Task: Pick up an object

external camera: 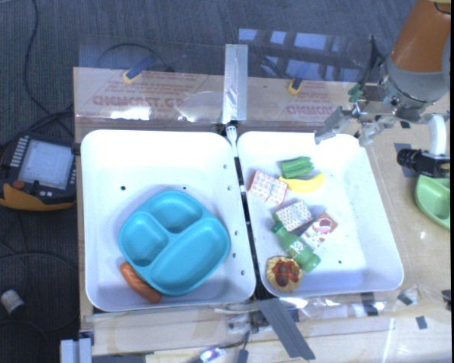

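My gripper [346, 131] hovers over the far rim of the right bin [378, 225], open, with nothing between its fingers. Below it in that bin lie a green vegetable [296, 166] and a yellow banana [307, 183] touching it. A red-checked box [266, 188] sits to their left. Toward the front are a second patterned box [293, 216], a small red and white packet [321, 229], a green bottle [297, 249] and a round pizza-like piece [284, 272]. All of these objects lie apart from the gripper.
The left bin [106, 165] holds a blue divided plate [174, 240] with an orange sausage [140, 282] tucked at its front left edge. A handheld pendant [34, 172] lies on the floor at left. A green object [436, 195] sits right of the bins.
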{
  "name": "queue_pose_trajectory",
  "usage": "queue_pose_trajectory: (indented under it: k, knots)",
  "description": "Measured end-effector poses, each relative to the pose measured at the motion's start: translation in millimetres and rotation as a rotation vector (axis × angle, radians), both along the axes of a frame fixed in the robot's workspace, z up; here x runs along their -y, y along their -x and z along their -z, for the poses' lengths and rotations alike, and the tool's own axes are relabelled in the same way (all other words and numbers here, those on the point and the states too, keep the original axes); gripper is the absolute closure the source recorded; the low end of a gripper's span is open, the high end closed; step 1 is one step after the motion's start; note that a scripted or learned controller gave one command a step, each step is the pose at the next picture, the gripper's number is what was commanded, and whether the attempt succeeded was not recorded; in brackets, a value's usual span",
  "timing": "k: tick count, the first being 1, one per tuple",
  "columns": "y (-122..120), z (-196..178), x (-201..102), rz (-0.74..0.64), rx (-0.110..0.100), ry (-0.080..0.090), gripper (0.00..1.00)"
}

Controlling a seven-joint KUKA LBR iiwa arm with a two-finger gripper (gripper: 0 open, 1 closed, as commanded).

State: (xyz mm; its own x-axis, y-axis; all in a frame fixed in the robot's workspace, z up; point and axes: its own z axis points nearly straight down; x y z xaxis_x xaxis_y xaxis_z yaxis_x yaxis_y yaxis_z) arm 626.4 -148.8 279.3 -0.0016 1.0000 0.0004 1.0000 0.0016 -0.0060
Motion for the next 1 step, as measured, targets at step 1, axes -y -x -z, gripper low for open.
queue_pose_trajectory:
  k: [1]
  knots:
    - [34.1, 112.1, -17.6, -0.001, -0.002, 0.000, 0.00]
